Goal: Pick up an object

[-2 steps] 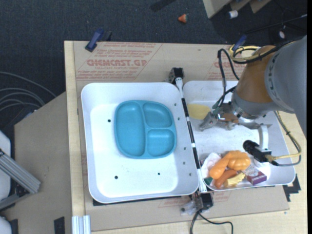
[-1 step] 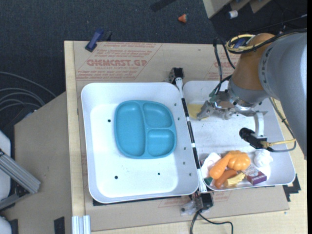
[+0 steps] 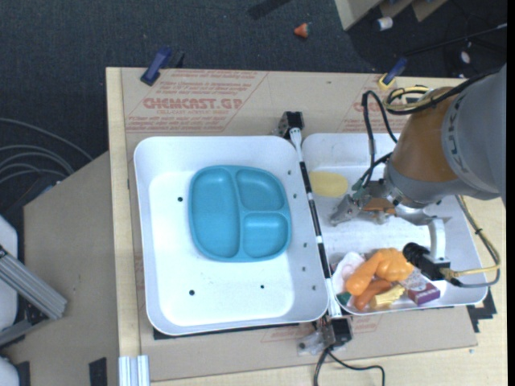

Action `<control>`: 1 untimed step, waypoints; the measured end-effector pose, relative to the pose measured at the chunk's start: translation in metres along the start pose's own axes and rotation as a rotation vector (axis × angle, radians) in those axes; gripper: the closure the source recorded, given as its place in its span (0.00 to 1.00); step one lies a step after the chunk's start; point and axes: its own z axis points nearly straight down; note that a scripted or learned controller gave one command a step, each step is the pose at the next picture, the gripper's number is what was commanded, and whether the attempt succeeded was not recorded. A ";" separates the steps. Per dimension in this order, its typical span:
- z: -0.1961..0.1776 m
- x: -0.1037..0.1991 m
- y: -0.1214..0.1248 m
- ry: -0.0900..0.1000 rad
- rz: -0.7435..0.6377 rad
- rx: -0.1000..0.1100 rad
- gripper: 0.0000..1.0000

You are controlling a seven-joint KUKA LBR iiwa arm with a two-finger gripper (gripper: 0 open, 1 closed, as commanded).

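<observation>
- Two shallow white bins sit side by side on the counter [image 3: 201, 107], a brown board printed with red lettering.
- Left bin [image 3: 161, 296] holds a blue divided plate [image 3: 239, 213] with three compartments, lying flat near the bin's middle.
- Right bin [image 3: 342, 147] holds the loose things: a pale yellow round piece [image 3: 328, 184] near its left wall, and a heap at the near end.
- That heap includes an orange toy [image 3: 378, 270], a purple item [image 3: 424, 294] just beside it to the right, and a small yellowish block [image 3: 390, 297] touching the orange toy's lower edge; something green [image 3: 344, 297] peeks out at the heap's left edge.
- Grey arm [image 3: 475, 135] with its orange band [image 3: 426, 147] reaches in from the right and hangs over the right bin.
- Pincer [image 3: 348, 210] points left, low over the bin floor, between the yellow piece and the heap, near both but touching neither as far as can be seen.
- Its metal fingers [image 3: 342, 213] look spread a little, released, with nothing between them.
- Black cables [image 3: 370, 127] loop from the arm over the bin's far end.
- Blue clips [image 3: 157, 65] sit at the counter's far corners.
</observation>
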 end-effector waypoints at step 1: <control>-0.001 0.003 0.048 -0.001 -0.002 -0.003 0.00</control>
